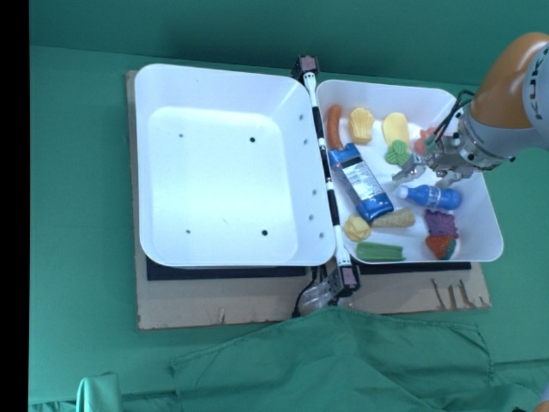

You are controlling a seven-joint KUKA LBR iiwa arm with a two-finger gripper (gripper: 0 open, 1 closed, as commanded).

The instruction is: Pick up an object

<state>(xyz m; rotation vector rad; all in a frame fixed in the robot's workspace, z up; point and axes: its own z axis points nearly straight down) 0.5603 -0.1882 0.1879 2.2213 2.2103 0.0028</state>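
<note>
Camera view shows you the gripper (422,172) open with nothing in it, just above the small blue plastic bottle (431,196) in the right white bin (480,230), which could roll away if bumped.

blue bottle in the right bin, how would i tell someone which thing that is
Look in the right bin, the one crowded with toy food. Near its right wall, just under the pincer, lies the blue bottle on its side. It alone is clear blue with a white cap; the blue packet nearby is flat.
</note>
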